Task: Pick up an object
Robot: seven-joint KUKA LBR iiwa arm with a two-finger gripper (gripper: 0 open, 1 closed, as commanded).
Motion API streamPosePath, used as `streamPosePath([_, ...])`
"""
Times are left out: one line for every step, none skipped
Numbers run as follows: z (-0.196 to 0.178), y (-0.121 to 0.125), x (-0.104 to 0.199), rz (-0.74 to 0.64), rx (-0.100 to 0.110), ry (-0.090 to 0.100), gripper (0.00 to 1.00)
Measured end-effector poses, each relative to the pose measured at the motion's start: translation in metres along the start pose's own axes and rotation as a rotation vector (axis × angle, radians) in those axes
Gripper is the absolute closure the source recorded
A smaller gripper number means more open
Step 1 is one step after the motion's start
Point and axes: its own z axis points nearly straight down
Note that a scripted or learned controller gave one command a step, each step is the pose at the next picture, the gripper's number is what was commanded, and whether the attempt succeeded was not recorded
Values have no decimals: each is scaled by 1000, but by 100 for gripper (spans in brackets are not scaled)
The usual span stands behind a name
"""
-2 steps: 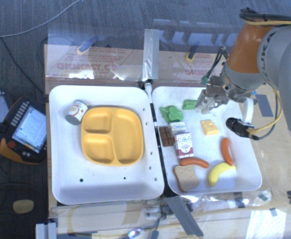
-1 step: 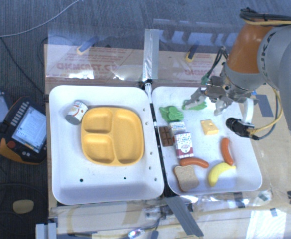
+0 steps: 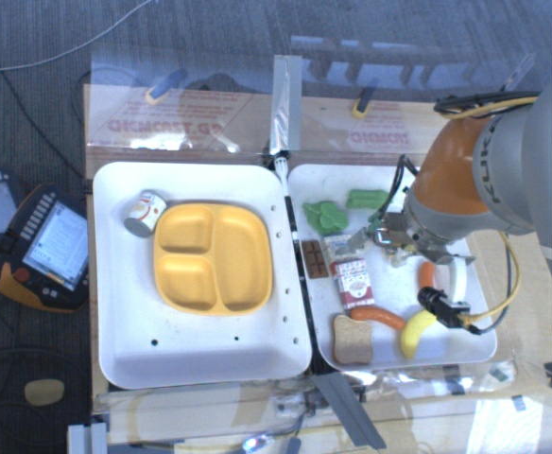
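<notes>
Grey carpet under bench, two white bins (image 3: 106, 253) side by side. One grey-orange arm (image 3: 474, 173) over right bin; gripper (image 3: 389, 230) down at centre, grip state impossible to tell. One yellow three-part tray (image 3: 213, 256) left, one can (image 3: 145, 213) at ten o'clock. Right: bread (image 3: 353, 340) at six, banana (image 3: 415, 333) at five, red carton (image 3: 353, 284), green pieces (image 3: 331, 217) at eleven.

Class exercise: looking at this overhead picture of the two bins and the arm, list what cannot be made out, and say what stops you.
1. Gripper: camera view, the wrist above covers its fingers, so their state is unclear.
2. Right bin: the arm hides its far right corner.
3. Red carton: label print too small to read.
4. Can beside the yellow tray: markings too small.
</notes>
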Motion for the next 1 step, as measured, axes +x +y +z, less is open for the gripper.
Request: streamPosePath([4, -1, 28, -54, -13, -6, 0])
